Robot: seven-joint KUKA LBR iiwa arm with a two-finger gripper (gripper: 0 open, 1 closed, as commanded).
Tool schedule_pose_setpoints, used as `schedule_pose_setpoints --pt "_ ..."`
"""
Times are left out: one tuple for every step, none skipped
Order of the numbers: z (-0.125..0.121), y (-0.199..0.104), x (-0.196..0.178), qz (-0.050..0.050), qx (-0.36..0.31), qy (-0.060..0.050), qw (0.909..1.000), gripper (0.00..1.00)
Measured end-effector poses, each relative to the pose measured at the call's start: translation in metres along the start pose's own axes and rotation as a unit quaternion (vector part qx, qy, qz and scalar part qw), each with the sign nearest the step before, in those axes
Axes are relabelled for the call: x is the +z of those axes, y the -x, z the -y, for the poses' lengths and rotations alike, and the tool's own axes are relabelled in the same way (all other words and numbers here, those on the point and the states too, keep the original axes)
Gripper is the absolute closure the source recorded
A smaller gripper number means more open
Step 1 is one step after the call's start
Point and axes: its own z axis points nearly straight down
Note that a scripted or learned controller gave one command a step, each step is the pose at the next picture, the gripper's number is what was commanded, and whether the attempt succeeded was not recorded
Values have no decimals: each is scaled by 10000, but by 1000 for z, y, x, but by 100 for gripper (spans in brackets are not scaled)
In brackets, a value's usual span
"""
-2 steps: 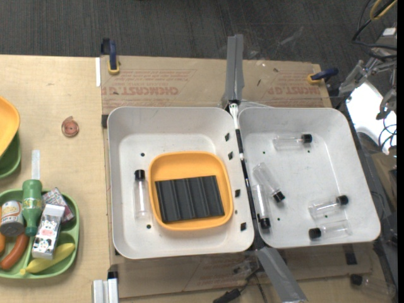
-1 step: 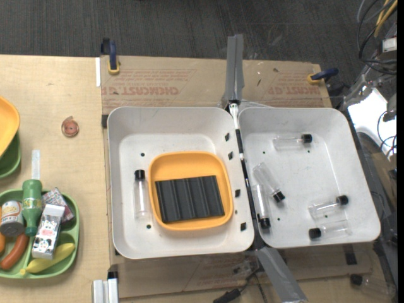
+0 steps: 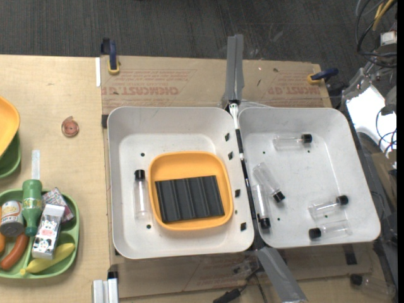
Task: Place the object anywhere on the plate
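Clear plastic tubes with black caps lie scattered in the right bin: one near the back, one by the divider, one along the left wall, two at the front right. The orange plate, bearing a dark ribbed insert, sits in the left bin, another tube just beside it. The gripper's state cannot be told. A tube lying apart from the walls is best chosen, grasped across its middle.

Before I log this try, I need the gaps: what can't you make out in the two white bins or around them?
- Clear plastic tubes with black caps: contents too small and see-through to tell.
- Orange square plate: its middle lies under a dark ribbed block.
- Yellow dish and green tray: cut by the left edge.
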Motion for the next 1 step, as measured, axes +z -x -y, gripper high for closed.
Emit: schedule_pose_setpoints --pt "0 0 4 2 -1662 7 9861 0"
